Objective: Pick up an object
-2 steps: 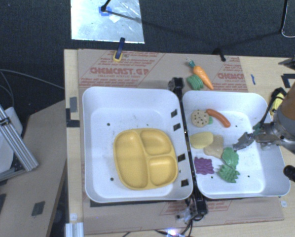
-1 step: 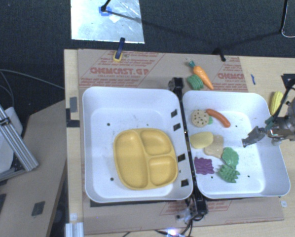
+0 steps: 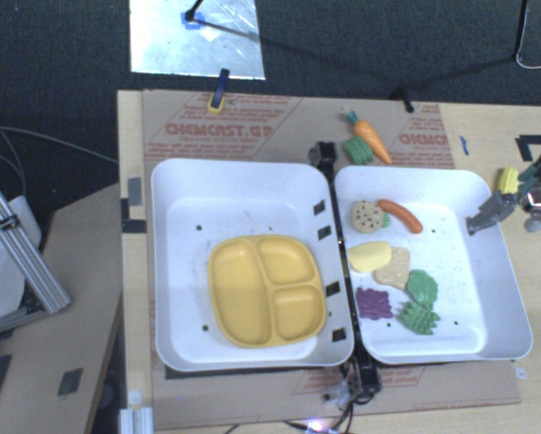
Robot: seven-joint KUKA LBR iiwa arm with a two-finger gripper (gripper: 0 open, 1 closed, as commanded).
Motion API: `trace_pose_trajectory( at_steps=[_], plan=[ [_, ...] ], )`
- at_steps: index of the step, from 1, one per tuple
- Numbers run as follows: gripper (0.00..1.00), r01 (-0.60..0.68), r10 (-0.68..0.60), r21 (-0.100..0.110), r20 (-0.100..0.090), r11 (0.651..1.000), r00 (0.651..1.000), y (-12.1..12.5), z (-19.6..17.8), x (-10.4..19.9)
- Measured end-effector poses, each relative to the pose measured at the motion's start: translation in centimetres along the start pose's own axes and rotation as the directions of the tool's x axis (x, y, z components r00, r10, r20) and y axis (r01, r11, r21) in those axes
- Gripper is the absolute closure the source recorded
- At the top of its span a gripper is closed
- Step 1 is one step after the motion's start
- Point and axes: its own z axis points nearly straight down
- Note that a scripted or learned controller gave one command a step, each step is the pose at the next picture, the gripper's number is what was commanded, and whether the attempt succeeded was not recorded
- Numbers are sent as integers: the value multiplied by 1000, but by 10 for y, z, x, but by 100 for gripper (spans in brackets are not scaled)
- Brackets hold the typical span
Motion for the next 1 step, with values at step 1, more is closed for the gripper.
trace_pose_trajectory(
  at_steps=[1],
  plan=[
    [0, 0, 0, -8, 1, 1000, 1000, 2, -181, 25]
  ],
)
